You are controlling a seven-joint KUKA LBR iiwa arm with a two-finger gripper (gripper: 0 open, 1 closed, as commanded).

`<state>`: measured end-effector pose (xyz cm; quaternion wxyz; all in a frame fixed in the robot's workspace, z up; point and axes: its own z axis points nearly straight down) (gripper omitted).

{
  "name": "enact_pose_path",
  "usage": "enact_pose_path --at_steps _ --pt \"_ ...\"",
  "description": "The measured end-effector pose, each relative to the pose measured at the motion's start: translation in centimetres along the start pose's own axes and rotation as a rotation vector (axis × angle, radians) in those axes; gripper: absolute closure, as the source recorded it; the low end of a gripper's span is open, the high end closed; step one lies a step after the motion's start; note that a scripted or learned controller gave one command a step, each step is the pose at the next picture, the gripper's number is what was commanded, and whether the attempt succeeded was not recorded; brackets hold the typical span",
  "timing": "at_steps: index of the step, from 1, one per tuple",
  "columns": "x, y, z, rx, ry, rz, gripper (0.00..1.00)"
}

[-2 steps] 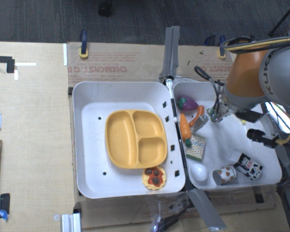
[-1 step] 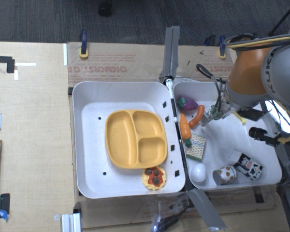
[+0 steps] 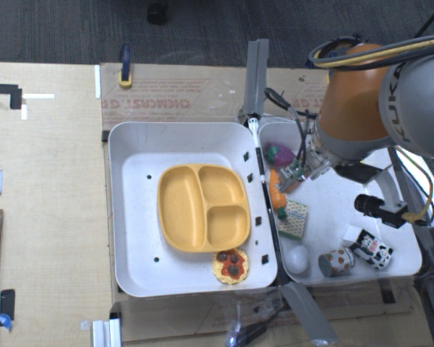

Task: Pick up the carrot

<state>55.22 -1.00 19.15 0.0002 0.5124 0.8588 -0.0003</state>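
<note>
Reaching into the right bin (image 3: 401, 255), our pincer (image 3: 293, 173) hangs just beside the carrot (image 3: 276, 191), which lies against this bin's left wall. We cannot tell its state. We judge the approach step is in hand; next we must lower precisely, avoiding the wall and the purple toy (image 3: 280, 152).

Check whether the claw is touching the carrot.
Cannot tell. In the camera view the claw sits right beside the carrot, overlapping its upper edge, but neither contact nor a gap shows plainly.
</note>
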Motion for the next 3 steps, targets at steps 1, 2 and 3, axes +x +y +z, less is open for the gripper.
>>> enact_pose_path --at_steps 1,2,3 --pt "7.2 -4.3 0.1 0.004 0.002 0.206 1.00" --pt "3.6 -6.4 -3.8 0.000 -0.001 0.101 1.00" --pt "8.9 -3.8 0.1 0.005 0.001 0.280 1.00"
